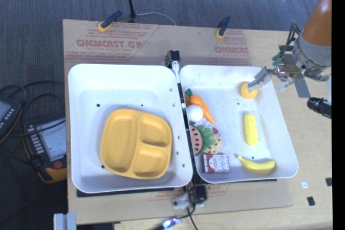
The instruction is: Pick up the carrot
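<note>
Left bin [81, 116]: yellow divided tray [136, 143], sitting toward the front.

Right bin [280, 132]: carrot [200, 106] lies against the left wall, near the divider, greens toward the back. White egg [194, 113] touches it on the front-left side. Watermelon slice [196, 139] and a cookie-like piece [212, 140] just in front of those, then a small red carton [216, 163] near the front wall. Corn cob [250, 129] mid-bin, banana [257, 164] in the front right corner. Small yellow piece [248, 91] at the back right.

Hand [259, 79] is at the back right of the right bin, tip just over that yellow piece, well apart from the carrot. Can't tell how far open it is, nothing visibly held.

Arm's orange band [319, 21] is over the worktop [307, 169] on the right.
</note>
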You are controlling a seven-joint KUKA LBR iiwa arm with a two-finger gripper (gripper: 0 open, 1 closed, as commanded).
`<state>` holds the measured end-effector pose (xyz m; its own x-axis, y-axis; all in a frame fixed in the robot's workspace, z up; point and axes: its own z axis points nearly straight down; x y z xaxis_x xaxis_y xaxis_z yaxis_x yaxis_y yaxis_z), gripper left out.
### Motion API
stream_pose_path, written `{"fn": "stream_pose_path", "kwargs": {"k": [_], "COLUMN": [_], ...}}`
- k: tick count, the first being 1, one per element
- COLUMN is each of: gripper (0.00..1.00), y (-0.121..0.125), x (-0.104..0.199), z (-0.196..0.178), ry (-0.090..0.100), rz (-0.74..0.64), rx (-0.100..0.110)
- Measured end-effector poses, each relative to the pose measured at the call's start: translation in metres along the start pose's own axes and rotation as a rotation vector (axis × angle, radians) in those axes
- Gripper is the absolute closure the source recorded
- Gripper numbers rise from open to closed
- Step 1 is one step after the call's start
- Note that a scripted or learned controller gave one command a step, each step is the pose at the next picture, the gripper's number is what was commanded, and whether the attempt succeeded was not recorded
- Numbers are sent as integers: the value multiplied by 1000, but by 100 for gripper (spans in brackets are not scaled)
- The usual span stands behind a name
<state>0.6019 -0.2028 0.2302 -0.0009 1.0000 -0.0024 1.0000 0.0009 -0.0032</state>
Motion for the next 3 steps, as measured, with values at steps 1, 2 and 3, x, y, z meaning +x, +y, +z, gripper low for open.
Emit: {"fn": "stream_pose_path", "kwargs": {"k": [1, 2, 3], "gripper": [0, 0, 0], "y": [3, 17, 3], "x": [88, 196, 146], "z": [135, 41, 46], "ry": [-3, 3, -1], "rz": [-169, -146, -90], "rx": [-8, -13, 0]}}
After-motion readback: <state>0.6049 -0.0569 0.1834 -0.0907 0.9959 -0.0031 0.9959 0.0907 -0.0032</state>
